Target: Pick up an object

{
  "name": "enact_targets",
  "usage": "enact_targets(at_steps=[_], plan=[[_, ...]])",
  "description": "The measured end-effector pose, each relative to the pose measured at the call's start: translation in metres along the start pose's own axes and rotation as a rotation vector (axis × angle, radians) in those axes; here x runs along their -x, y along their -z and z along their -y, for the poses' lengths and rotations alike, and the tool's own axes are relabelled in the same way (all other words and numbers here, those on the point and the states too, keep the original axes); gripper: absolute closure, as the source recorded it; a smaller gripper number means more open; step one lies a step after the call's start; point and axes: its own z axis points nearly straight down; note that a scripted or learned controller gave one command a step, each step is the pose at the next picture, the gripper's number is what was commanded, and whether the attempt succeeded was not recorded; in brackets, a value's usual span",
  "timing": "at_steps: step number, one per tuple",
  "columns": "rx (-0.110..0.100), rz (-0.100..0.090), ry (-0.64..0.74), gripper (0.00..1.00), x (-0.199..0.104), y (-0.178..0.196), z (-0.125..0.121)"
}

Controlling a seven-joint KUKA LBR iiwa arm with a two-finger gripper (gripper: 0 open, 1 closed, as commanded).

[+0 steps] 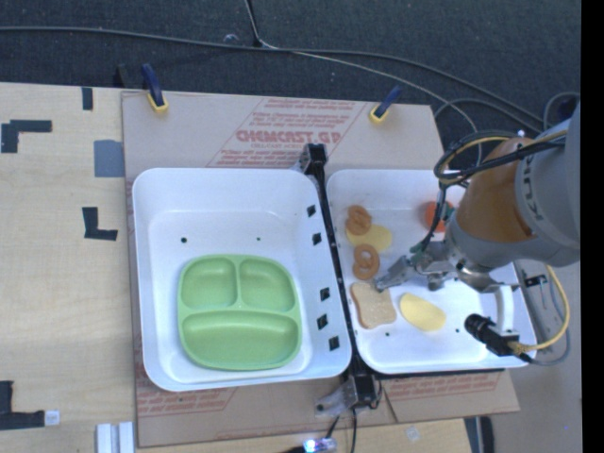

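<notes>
The two-finger gripper (385, 278) hovers low, nothing visibly between its fingers, spread uncertain, just above the flat tan toast slice (374, 306); such thin food could slip free.

The left bin (156, 206) had open floor around the green tray (239, 311). In the right bin (396, 182), food pieces crowded the end effector (385, 280): a bread slice (374, 307) just below, a pretzel (366, 260) beside it.

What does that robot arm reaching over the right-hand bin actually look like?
The arm is a thick, rounded grey body with a wide orange band above the wrist. A yellow cable loops beside it. It ends in a small dark metal two-finger gripper, and a black plug-like fitting sticks out underneath.
</notes>
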Motion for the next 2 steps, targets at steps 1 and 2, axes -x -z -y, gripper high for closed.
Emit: enact_targets(at_steps=[1, 2], plan=[[0.005, -0.004, 0.001, 1.00, -0.003, 0.012, -0.002], [0.002, 0.000, 0.000, 1.00, 0.003, 0.074, -0.003]])
